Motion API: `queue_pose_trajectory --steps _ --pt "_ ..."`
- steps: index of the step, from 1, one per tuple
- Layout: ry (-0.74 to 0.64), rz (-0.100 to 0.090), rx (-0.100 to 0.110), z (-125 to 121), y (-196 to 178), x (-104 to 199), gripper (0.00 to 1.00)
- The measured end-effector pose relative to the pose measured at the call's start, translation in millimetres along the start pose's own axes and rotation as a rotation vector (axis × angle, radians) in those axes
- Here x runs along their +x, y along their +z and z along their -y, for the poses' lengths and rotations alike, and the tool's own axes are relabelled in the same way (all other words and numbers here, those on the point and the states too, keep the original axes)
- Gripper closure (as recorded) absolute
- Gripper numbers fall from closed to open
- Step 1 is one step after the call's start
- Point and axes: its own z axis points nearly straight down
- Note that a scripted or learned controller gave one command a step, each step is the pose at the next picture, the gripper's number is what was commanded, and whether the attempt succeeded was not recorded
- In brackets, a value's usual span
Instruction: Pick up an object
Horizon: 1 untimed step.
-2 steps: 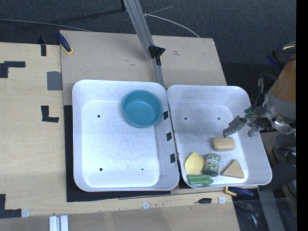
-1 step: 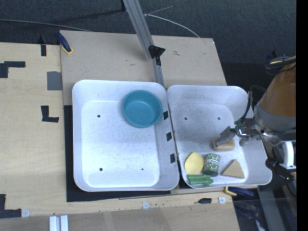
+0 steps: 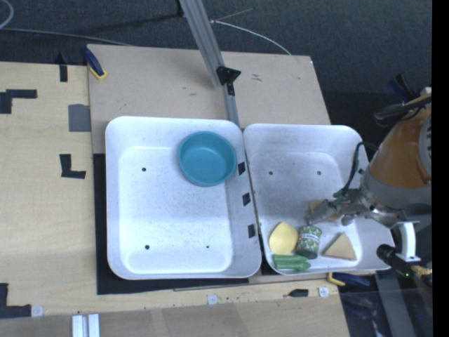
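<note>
Several small objects lie in the front corner of the right bin (image 3: 295, 153): a yellow lemon-like lump (image 3: 283, 238), a small dark green can (image 3: 309, 241), a long green vegetable (image 3: 291, 262) and a tan wedge (image 3: 341, 247). My gripper (image 3: 319, 209) hangs low over the bin, just behind the can and the wedge, and its arm comes in from the right. I see nothing clearly held in it. A blue bowl (image 3: 207, 159) stands upright in the left bin (image 3: 116, 188), near its back right corner.
A metal pole (image 3: 207, 41) slants from the top of the view down to the seam between the bins. The bins rest on a wooden bench (image 3: 42, 188) with black tape marks. Cables lie on the dark floor behind it.
</note>
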Motion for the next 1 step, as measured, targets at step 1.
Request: queue_pose_trajectory --steps 1 --pt "-0.002 0.0 -0.003 -1.1 -12.6 0.8 1.0"
